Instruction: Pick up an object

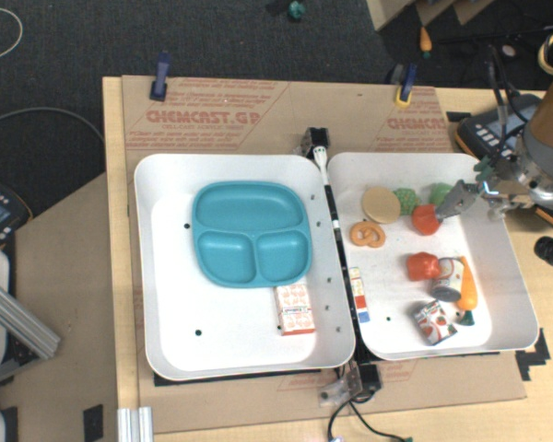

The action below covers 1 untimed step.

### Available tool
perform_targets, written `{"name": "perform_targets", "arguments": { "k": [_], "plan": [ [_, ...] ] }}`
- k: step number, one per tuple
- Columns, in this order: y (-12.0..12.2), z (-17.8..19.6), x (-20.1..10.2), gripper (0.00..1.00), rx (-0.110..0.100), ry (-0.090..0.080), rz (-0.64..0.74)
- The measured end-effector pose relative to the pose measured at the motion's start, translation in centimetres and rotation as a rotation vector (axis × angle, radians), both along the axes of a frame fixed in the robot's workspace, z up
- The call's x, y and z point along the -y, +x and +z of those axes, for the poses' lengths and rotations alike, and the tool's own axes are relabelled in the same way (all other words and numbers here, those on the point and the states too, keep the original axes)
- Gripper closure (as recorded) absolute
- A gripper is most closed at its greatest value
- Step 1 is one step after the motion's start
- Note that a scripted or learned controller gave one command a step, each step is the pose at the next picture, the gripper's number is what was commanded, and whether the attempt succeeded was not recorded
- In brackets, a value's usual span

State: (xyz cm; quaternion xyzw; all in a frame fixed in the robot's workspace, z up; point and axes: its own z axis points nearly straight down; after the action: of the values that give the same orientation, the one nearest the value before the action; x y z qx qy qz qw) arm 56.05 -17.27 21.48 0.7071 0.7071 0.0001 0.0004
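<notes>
Gripper (453, 203): over far right of right bin, just right of red tomato; finger state impossible to tell.
Right bin (507, 247): white, shallow, holding the small objects.
Red tomato (425, 219): far part of right bin, beside green pieces (422, 196).
Tan disc (382, 203): left of green pieces.
Pretzel (368, 236): just near of tan disc.
Red pepper (422, 266): middle of right bin.
Carrot (466, 285): right of red pepper.
Crumpled can (433, 321): near edge of right bin.
Left bin (166, 339): holding teal divided tray (251, 233) and small carton (295, 308).

Hand (453, 201) hovers beside red tomato (425, 219).
</notes>
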Motion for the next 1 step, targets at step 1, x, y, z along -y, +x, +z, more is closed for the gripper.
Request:
{"name": "perform_targets", "arguments": {
  "k": [1],
  "plan": [
    [2.89,-13.75,-2.37,0.00,-0.007,0.003,0.002]
  ]
}}
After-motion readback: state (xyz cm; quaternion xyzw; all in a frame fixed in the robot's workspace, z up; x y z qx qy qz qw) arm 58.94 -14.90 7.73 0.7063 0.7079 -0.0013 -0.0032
